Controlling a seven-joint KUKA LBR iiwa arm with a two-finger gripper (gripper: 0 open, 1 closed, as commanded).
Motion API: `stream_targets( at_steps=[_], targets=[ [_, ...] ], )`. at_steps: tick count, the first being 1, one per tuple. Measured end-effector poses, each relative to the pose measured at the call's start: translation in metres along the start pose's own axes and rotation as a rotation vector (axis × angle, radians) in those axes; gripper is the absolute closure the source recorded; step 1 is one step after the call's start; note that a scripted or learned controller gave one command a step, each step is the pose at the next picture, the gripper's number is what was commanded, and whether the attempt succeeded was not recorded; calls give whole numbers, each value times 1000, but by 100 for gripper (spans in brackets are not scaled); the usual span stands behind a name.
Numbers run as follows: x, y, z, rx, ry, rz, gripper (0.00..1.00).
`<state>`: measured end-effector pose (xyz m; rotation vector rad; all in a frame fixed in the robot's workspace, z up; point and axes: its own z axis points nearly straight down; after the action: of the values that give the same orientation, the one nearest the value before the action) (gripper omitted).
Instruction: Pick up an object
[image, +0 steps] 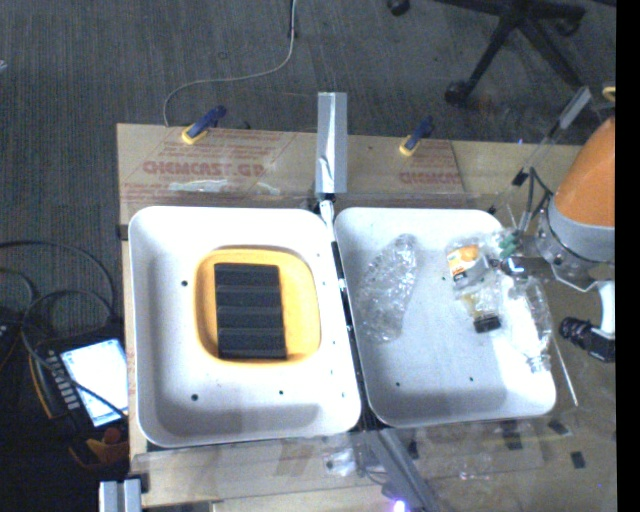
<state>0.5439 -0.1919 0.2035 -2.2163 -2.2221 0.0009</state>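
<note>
The gripper (508, 262) sits low over the right-hand part of the right bin (430, 405), at the end of the grey arm (575, 235) that comes in from the right. Its tip is lost in a clutter of clear plastic and glare, so I cannot tell whether it is clenched or released, nor whether anything is caught in it.

Objects nearest the tip:
- An orange-and-white packet (462, 260) lies just beside it, toward the middle of the bin. Contact cannot be confirmed.
- A small dark item (487, 322) rests on the bin floor near it, toward the front edge.
- A clear plastic piece (537, 335) runs along the bin's right wall.

Further off, a crumpled clear bottle (390, 285) lies in the same bin close to its left wall, well apart from the gripper.

The left bin (160, 300) holds a yellow tray (305, 305) with a black ridged block (250, 310) seated in it, well clear of the arm.

Both bins rest on a brown board (250, 170) fitted with two blue-and-yellow clamps (203, 123) along its far edge.
</note>
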Motion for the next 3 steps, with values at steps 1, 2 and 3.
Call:
stream_targets(
  at_steps=[1, 2, 3],
  targets=[
    [-29, 32, 79, 1, 1, -70, 0],
    [-29, 58, 100, -16, -1, -132, 0],
    [-29, 68, 100, -16, 3, -72, 0]
  ],
)
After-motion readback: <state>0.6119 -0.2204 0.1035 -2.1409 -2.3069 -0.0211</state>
